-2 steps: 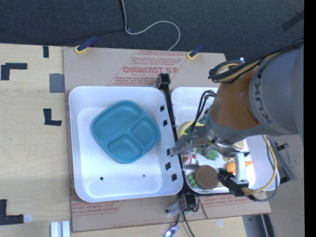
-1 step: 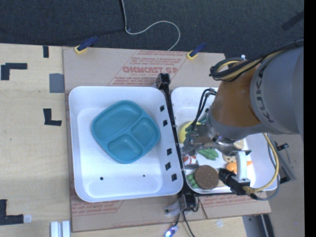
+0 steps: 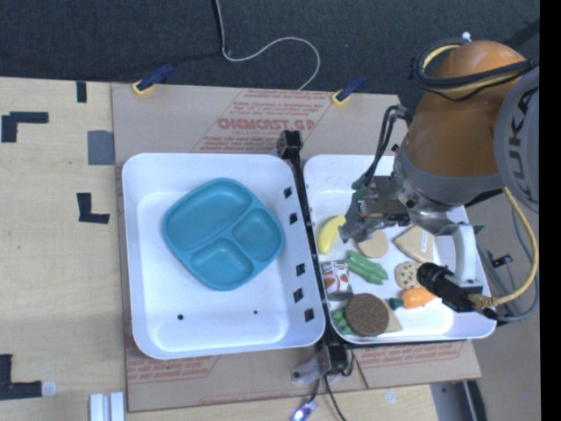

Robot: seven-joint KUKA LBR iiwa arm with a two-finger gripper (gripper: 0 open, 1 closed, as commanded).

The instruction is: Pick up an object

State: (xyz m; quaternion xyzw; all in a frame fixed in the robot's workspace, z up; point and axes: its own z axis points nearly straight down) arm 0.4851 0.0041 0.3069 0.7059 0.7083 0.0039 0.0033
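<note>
The right-hand shallow white bin [image 3: 326, 172] holds a cluster of small toy food pieces in its lower half: a yellow banana-shaped piece [image 3: 330, 232] lies near the divider between the bins, a green pod-shaped piece [image 3: 366, 267] sits just right of it, and a small red-and-white can [image 3: 337, 276] rests below the banana close to the bin's left wall. Lower down lies a round dark brown patty [image 3: 365, 314], with a pale round speckled cracker [image 3: 405, 275] and an orange carrot-like piece [image 3: 416, 297] to its right, and a tan wedge-shaped piece [image 3: 412, 245] and a beige round piece [image 3: 373, 247] above those. The dark pincer [image 3: 360, 221] of the grey arm with the orange band [image 3: 460, 112] hangs over the upper middle of this bin, just above the banana and the beige piece; whether its tips are apart or together cannot be told, and nothing is seen held between them. A black cylindrical part [image 3: 444, 286] on the arm overlaps the bin's right side. The left-hand white bin [image 3: 145, 261] carries a blue plastic compartment plate [image 3: 223, 232] with three sections, lying flat near its centre. Both bins sit on a brown cardboard sheet [image 3: 254, 117] on the wooden bench [image 3: 53, 261].
</note>
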